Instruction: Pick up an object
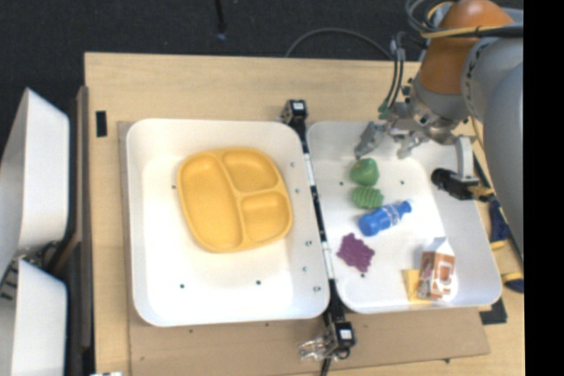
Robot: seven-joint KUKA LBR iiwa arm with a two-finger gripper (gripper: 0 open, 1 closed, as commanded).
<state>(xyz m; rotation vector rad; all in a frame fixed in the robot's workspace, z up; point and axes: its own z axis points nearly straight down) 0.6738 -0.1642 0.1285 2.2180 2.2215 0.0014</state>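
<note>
My pincer (388, 139) hangs with fingers spread just above the rounded green plastic toy (365, 170), probably light, stiff and slippery, so I'd grip its middle.

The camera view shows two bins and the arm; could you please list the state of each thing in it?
Gripper: fingers spread, hovering over the right bin, holding nothing.
Yellow divided tray: lying flat in the left bin, right side up.
Upper green object: resting in the right bin, just below the gripper.
Lower green object: resting.
Blue bottle: on its side.
Purple object: lying flat.
Orange-and-white packet: lying flat.
</note>
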